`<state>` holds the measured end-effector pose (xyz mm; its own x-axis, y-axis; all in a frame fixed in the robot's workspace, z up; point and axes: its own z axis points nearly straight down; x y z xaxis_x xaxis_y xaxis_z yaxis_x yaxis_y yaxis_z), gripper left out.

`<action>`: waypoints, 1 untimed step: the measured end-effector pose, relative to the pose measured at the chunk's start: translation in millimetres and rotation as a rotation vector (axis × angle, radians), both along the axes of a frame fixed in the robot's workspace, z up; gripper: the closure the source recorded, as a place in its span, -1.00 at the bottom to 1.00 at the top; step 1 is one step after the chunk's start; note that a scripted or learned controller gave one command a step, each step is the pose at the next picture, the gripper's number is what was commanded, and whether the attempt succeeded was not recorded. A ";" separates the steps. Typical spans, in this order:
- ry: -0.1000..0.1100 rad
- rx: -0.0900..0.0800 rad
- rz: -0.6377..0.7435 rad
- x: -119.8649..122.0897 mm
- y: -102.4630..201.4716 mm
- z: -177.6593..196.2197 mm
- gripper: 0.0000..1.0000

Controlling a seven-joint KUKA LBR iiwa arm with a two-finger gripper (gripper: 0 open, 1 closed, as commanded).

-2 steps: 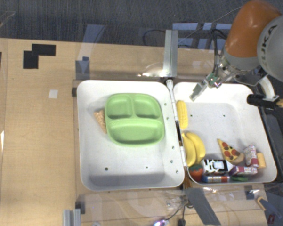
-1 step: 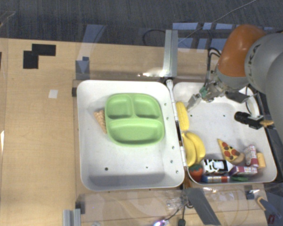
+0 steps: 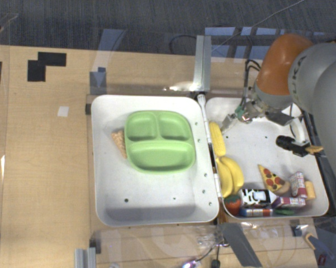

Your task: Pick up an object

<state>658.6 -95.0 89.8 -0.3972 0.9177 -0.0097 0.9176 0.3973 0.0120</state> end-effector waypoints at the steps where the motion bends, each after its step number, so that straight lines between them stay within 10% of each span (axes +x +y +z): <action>1: 0.003 0.001 -0.037 3.2 0.2 -0.2 -1.00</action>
